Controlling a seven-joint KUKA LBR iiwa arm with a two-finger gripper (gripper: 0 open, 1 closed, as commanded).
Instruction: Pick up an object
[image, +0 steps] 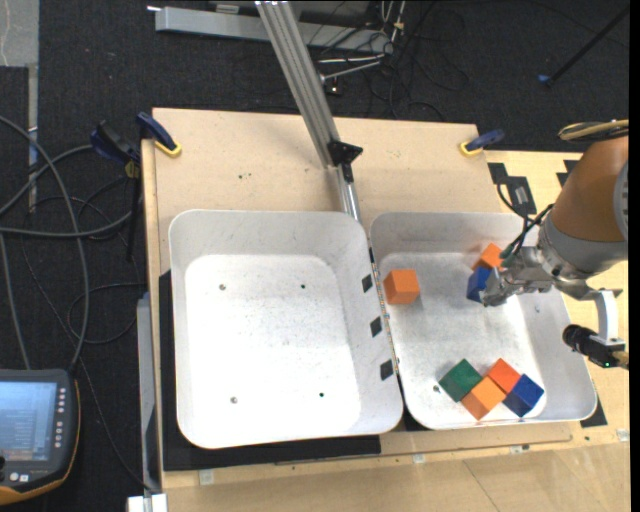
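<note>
On wood bench — two white bins; hand state can't tell.

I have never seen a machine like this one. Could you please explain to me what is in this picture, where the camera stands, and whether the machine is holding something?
The camera is fixed above a wooden bench and looks down at a slant. On the bench lie two shallow white trays: the left bin and the right bin. The grey and orange shape at the right is a robot arm. Its claw is low in the right bin, beside a blue block and an orange block. I cannot tell whether it holds either one. Elsewhere in that bin lie a single orange cube and a cluster of four blocks: green, two orange, blue.
</note>
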